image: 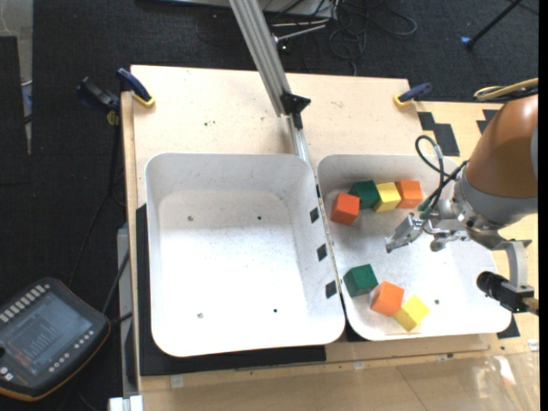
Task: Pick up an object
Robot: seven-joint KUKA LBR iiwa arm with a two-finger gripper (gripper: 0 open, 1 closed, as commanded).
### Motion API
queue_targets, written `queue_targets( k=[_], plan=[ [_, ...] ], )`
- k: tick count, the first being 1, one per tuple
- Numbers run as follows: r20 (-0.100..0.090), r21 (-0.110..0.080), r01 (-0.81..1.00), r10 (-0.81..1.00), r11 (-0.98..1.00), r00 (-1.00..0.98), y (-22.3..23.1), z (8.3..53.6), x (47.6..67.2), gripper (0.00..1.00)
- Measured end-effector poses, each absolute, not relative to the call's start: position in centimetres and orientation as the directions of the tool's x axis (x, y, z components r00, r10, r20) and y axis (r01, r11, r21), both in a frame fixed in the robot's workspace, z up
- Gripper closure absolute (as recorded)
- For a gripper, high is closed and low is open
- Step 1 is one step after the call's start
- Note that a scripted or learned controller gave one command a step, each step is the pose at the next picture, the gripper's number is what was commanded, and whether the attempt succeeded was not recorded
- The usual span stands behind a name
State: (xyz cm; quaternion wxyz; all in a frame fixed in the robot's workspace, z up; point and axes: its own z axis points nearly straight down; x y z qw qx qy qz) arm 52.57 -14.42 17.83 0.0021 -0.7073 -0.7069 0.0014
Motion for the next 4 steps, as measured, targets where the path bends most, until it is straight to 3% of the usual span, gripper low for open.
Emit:
queue_targets(
  k=[1,2,3,4],
  plan=[
    [0.001,-0.005,1.000,1.000,-0.001,0.001,-14.3,13.5,52.7,0.00],
    [0.000,0.001,1.000,1.000,0.000,0.000,-14.3,14.8,52.8,1.00],
    [-0.002,0.007,1.000,1.000,0.003,-0.003,-14.4,21.1,53.0,1.00],
    [-0.001,0.004,1.000,1.000,0.003,-0.003,-14.4,22.9,53.1,1.00]
  ],
)
